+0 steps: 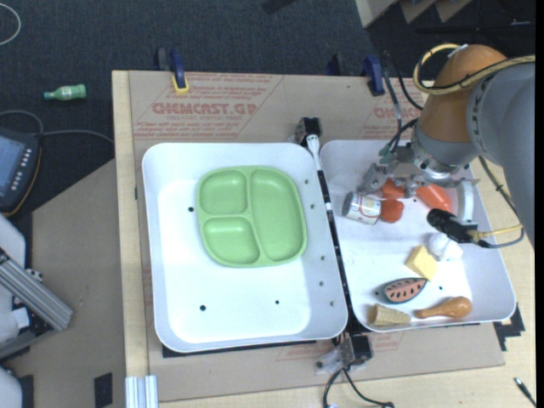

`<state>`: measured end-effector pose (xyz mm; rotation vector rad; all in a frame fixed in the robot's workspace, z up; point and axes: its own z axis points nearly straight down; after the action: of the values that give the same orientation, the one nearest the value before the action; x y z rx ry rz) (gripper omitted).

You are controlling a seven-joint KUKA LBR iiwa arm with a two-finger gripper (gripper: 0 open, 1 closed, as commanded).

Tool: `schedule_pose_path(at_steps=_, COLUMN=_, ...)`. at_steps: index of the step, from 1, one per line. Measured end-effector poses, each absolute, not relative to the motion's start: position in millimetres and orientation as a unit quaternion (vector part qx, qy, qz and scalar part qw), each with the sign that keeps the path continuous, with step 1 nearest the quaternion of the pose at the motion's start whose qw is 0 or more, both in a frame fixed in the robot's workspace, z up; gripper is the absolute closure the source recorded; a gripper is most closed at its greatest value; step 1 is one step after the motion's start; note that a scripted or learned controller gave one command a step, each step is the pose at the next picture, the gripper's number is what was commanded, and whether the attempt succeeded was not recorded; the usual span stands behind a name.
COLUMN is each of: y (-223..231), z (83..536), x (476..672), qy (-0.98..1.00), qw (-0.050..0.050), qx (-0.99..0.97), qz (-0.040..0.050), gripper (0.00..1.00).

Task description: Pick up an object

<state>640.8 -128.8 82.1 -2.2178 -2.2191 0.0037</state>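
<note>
Gripper (399, 183) positioned low in the upper part of the right bin (489, 291), among a tight cluster of items. Finger state: cannot tell, wrist housing and nearby items mask the tips.

Nearest candidate: small can (364, 207), lying on its side just left of and slightly below the gripper, long axis running roughly left to right, pale end facing the divider between the bins. Touching or just apart from the fingers: cannot tell. Directly beside it, orange-red pieces (393, 209) and (434, 196), pressed close under the wrist. Judged likeliest target: the can or the orange-red piece next to it, both within a short sideways shift to the left.

Count, right bin:
- can, one
- orange-red pieces, two, possibly three; overlap prevents a firm count
- yellow wedge (422, 262), one
- small white lump (442, 245), one
- dark fish-shaped toy (402, 291), one
- tan slice (390, 315), one
- brown drumstick shape (444, 308), one

Count, left bin (170, 313):
- green divided plate (252, 216), one, three compartments

Lower items well apart from the gripper, toward the near rim.
</note>
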Motion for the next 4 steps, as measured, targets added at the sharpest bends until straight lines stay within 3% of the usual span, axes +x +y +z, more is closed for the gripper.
schedule_pose_path(at_steps=1, y=-129, z=96, x=642.1, qy=-0.707, qw=0.000, qx=-0.707, qz=-0.0003, gripper=1.00)
schedule_pose_path(at_steps=3, y=-116, z=201, x=644.9, qy=-0.708, qw=-0.003, qx=-0.707, qz=-0.0019, gripper=1.00)
schedule_pose_path(at_steps=4, y=-115, z=227, x=646.0, qy=-0.707, qw=-0.003, qx=-0.707, qz=-0.0016, gripper=1.00)
